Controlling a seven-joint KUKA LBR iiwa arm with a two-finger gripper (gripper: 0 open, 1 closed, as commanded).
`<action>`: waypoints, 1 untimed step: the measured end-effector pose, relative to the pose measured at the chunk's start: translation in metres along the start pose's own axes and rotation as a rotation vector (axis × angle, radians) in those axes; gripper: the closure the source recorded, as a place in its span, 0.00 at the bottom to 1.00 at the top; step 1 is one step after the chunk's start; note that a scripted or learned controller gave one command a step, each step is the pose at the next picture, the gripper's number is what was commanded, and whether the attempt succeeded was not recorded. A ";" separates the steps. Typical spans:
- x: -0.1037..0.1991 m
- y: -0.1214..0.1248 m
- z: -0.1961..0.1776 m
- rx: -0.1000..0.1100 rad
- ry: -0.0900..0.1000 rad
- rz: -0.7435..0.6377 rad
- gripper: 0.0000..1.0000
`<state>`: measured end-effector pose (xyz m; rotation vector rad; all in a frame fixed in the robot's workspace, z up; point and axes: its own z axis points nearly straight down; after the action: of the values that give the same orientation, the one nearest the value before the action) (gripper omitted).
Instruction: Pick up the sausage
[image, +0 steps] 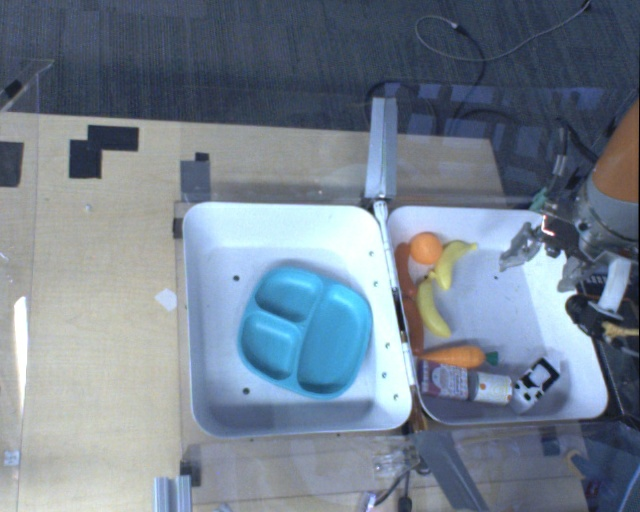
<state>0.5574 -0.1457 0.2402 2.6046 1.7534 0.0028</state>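
Note:
The sausage (404, 290) is a long reddish-brown piece lying along the left wall of the right bin (560, 400), just left of the banana (436, 300). Its top end sits under the orange fruit (425, 248). My gripper (546, 262) hangs over the bin's upper right part, well to the right of the sausage. It is open, with nothing between its fingers. The arm's orange band (618, 165) shows at the right edge.
A carrot (455, 355), a dark bottle with a white cap (470, 384) and a small black-and-white object (535, 382) lie along the right bin's front. The left bin (210, 300) holds a blue divided plate (305, 330). A metal post (381, 150) stands between the bins at the back.

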 end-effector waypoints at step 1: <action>-0.020 -0.048 0.114 0.001 0.000 -0.049 0.00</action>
<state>0.5051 -0.1465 0.1259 2.5621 1.8169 0.0018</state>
